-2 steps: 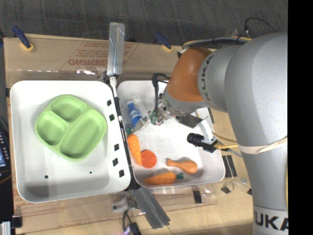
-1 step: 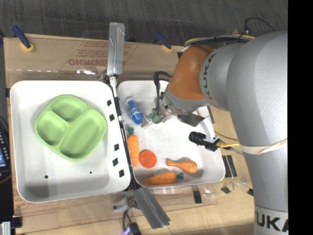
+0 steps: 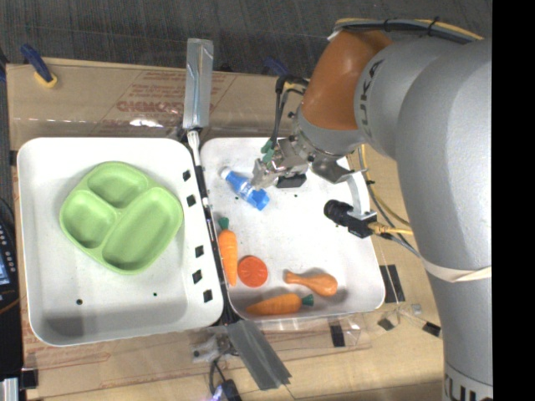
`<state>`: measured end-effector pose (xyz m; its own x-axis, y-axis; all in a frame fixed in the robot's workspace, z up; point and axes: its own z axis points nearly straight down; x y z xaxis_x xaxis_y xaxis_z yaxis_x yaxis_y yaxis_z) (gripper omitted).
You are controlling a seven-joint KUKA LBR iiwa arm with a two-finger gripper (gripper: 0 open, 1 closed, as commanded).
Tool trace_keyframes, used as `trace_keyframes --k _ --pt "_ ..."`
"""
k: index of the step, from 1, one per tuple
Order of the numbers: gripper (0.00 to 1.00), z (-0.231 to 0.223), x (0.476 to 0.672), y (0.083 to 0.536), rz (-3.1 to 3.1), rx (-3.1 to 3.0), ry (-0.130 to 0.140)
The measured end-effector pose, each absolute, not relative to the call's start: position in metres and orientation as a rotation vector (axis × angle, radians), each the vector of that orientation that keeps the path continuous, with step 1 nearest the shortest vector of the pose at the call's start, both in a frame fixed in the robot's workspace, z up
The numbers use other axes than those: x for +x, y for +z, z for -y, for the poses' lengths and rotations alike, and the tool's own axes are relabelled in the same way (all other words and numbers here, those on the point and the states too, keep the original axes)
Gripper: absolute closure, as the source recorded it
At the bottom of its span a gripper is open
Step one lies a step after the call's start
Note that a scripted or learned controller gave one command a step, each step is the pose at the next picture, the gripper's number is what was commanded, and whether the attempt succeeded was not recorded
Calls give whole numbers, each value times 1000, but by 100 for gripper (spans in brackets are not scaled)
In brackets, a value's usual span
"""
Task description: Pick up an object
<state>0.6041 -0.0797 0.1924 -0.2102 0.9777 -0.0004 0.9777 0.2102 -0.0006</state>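
- The blue object (image 3: 246,187), a small plastic piece with a lighter blue end, lies in the upper left part of the right bin (image 3: 368,266), close to the divider between the two bins.
- My hand (image 3: 269,172) hangs just right of that blue object, over the upper part of the right bin; from this slant I cannot tell whether it touches the object.
- Whether my hand is released or clenched I cannot tell, since its tip is small and partly hidden by its own body.
- My arm (image 3: 418,98) reaches in from the right, its grey bulk covering the right edge of the worktop (image 3: 100,82), with the orange band (image 3: 338,78) sitting above the wrist and the wrist bent down and left toward the bin.
- Along the left wall of the right bin lies an upright carrot (image 3: 227,256), and just beside its lower end sits a round orange-red tomato slice (image 3: 252,271).
- Near the bin's front wall a second carrot (image 3: 276,305) lies sideways, and just above it rests a brown chicken drumstick (image 3: 313,281).
- The left bin (image 3: 42,307) holds a green divided plate (image 3: 121,215) with three compartments, set in its upper middle.
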Motion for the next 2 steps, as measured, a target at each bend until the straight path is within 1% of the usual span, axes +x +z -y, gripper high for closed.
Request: trace_keyframes --k 1,2 --pt "100 83 657 192 2178 -2263 2" --pt "0 83 657 192 2179 -2262 2"
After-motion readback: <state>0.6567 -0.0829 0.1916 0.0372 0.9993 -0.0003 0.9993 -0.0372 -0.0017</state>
